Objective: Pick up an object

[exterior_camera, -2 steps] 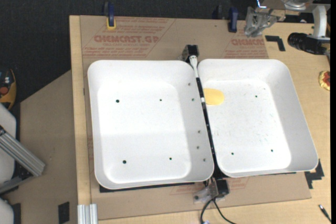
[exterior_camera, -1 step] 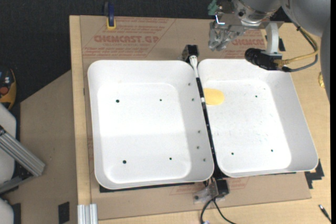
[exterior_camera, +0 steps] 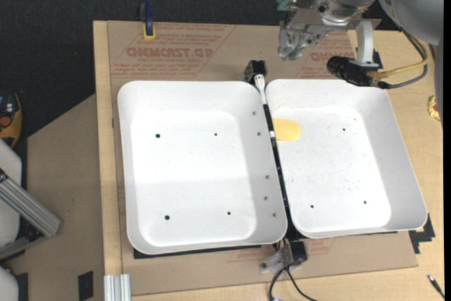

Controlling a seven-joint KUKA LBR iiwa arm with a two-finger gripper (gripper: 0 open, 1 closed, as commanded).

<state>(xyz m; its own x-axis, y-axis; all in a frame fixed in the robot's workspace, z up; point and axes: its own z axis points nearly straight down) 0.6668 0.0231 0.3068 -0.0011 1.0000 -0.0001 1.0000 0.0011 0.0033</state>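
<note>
Cables and a small clip [exterior_camera: 291, 254] lay at the near bench edge, just below the seam between the two bins. Sole pick candidate: a flat yellow disc [exterior_camera: 287, 130], lying in the right bin [exterior_camera: 394, 151] near its far-left corner, close against the wall shared with the left bin [exterior_camera: 141, 151]. Gripper [exterior_camera: 294, 46] hung above the bench beyond the right bin's far rim, pointing down, nothing visible between its fingers; how far apart they stood could not be made out at this angle. Disc was therefore nearer the camera than the gripper and slightly to its left in view, well apart from it, with the bin rim between them. Risks, judged from this layout: the disc looked thin and flush to the bin floor, so fingers closing from above might slide over it or scrape the floor and come up with nothing. Its closeness to the shared wall left little room for a finger on that side; a descent offset toward the seam could strike the rim or the black strip [exterior_camera: 271, 151] along it.
</note>
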